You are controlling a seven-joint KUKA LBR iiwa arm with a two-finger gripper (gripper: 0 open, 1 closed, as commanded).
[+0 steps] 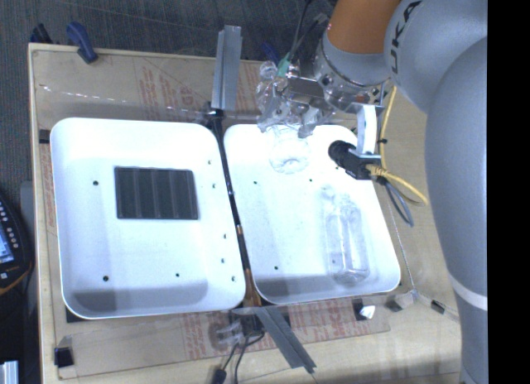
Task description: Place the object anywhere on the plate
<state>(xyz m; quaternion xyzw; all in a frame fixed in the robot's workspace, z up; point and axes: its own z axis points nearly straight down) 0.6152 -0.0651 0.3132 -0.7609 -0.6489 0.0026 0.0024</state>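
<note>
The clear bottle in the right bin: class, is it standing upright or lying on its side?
Lying on its side. The bottle stretches lengthwise along the floor of the right bin, its long side showing.

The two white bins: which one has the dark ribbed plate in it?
The left bin has the dark ribbed plate lying flat on its floor. The right bin holds a clear plastic bottle lying on its side instead.
</note>
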